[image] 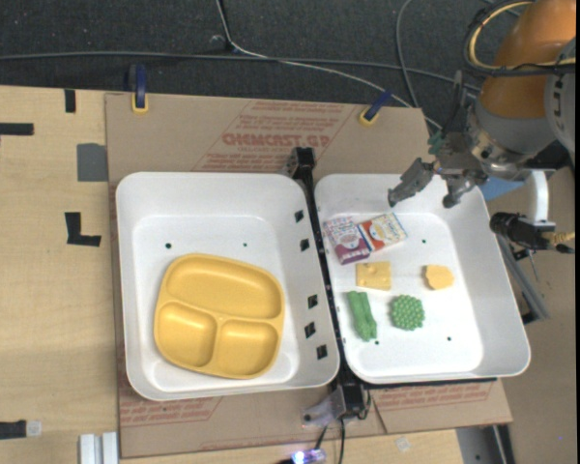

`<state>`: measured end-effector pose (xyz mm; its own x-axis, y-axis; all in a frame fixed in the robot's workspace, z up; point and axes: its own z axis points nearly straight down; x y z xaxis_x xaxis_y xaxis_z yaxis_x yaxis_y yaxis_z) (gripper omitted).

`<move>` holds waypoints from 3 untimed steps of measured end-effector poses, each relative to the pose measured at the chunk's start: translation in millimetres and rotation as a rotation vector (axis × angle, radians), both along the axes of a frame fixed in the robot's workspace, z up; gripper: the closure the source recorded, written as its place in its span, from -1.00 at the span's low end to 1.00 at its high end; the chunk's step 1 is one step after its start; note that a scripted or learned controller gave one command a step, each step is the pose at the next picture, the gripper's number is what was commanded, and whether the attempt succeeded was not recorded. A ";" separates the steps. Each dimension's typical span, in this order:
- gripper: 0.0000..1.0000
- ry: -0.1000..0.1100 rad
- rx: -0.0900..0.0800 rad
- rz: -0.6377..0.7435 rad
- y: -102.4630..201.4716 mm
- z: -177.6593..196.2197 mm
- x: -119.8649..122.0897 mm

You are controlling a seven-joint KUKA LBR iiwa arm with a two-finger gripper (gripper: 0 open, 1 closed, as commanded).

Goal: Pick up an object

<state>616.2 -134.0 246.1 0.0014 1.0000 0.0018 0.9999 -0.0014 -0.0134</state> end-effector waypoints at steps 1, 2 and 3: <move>-1.00 -0.012 -0.002 0.003 0.3 7.2 2.4; -1.00 -0.008 -0.002 0.003 3.0 -37.5 -2.7; -1.00 -0.006 -0.002 0.002 1.7 -101.5 0.0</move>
<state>616.2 -132.2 144.7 -0.0011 1.0000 -0.0005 1.0000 0.0011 -0.0074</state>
